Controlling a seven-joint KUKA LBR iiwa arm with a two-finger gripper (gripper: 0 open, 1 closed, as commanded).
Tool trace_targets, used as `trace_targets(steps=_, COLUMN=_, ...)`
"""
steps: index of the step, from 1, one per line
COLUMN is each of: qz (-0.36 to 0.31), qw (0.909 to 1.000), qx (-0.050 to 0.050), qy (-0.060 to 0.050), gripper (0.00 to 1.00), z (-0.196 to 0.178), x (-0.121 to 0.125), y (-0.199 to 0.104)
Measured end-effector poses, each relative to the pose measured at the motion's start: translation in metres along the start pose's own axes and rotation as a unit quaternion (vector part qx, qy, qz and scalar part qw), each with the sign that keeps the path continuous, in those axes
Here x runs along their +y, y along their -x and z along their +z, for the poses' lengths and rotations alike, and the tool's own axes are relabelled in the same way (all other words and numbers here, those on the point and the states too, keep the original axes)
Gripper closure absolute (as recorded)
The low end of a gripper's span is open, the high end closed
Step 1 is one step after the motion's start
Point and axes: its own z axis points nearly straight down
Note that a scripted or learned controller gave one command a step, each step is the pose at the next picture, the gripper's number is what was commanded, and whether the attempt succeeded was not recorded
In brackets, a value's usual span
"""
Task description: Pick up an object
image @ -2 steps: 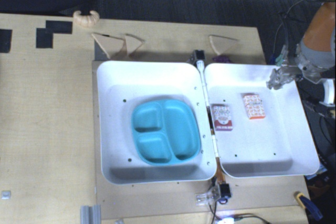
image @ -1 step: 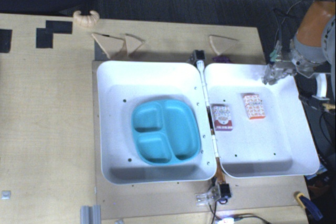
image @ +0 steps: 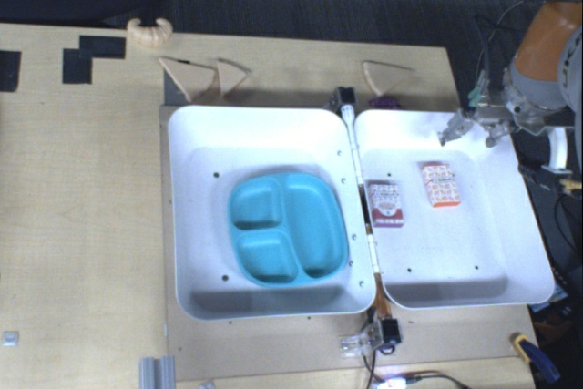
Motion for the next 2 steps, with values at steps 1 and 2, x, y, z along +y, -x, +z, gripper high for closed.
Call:
trace_targets(steps=1, qz=0.002, qw=1.0000, qx=-0.001, qy=0.005, gripper=0.00, z=0.040, x=-0.063, y=-0.018)
trace_targets(steps=2, qz=0.001, qw=1.0000, qx=-0.001, qy=0.009, gripper=1.00, z=0.027, x=-0.061, y=-0.019)
